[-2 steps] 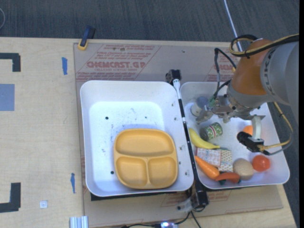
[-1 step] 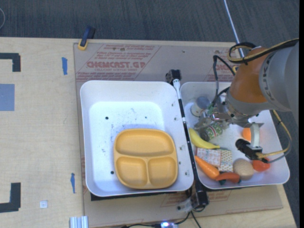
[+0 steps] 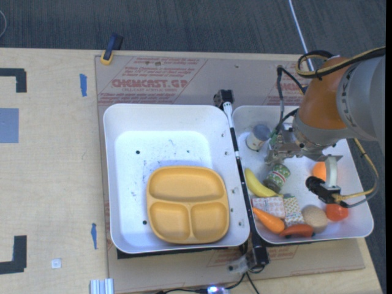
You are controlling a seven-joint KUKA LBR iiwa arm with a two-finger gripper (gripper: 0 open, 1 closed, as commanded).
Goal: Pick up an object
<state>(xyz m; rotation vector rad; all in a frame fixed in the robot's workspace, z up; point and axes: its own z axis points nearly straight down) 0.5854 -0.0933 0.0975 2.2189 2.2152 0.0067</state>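
The right bin (image 3: 361, 225) holds several small items: a green-labelled can (image 3: 277, 177), a yellow banana (image 3: 258, 185), an orange carrot (image 3: 268, 220), a red pepper (image 3: 298, 230), a beige egg-like ball (image 3: 313, 215), a red-orange tomato (image 3: 336, 212), an orange fruit (image 3: 318, 169), a patterned packet (image 3: 283, 206) and a small grey-capped cup (image 3: 258, 135). My gripper (image 3: 277, 155) hangs low over the bin's middle, just above the can. The arm's wrist covers the fingers from above.
The left bin (image 3: 122, 127) holds a yellow three-compartment tray (image 3: 187, 202) in its near half. A black bracket (image 3: 224, 97) sits at the far end of the divider between bins. Cables trail from the arm over the right bin's far corner.
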